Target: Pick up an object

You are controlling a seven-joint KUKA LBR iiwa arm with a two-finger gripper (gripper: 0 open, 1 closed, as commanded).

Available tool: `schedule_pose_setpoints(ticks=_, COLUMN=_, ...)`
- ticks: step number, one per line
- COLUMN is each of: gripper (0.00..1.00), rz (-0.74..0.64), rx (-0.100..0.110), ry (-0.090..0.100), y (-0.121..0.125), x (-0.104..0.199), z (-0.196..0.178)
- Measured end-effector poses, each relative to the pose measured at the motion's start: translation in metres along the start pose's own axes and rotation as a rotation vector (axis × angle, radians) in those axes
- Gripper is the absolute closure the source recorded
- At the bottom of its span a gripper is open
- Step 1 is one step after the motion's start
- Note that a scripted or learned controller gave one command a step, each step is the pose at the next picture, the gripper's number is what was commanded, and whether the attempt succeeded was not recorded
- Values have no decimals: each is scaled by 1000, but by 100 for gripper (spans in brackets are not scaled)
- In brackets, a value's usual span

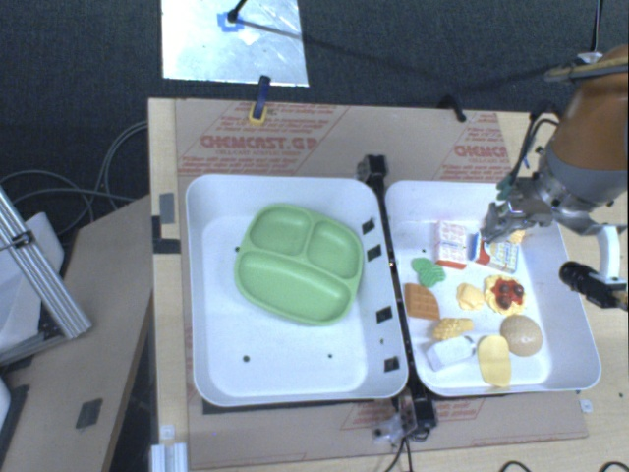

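White bin (565, 357), crowded toy food (482, 298)

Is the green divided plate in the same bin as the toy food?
No. The green plate lies in the left bin, while the toy food is gathered in the right bin.

My grey arm w/ orange band (595, 116). Both shallow bins white: left bin (211, 264) has pale green divided plastic plate (298, 263); right bin (570, 362) has white-and-red printed packet (452, 243), small green toy piece (428, 269), brown toast-like slab (422, 302), yellow corn cob (451, 328), pale yellow oval (494, 361), tan round ball (522, 334), yellow piece w/ red topping (507, 292).
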State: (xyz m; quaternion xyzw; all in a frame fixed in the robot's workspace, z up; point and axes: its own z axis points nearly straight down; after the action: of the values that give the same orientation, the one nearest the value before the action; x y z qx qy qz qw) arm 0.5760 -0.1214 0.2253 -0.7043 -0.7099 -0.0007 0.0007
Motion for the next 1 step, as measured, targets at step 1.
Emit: schedule_pose_setpoints(ticks=1, gripper=100, rz=1, rx=2, ry=0, y=-33, x=41, z=10)
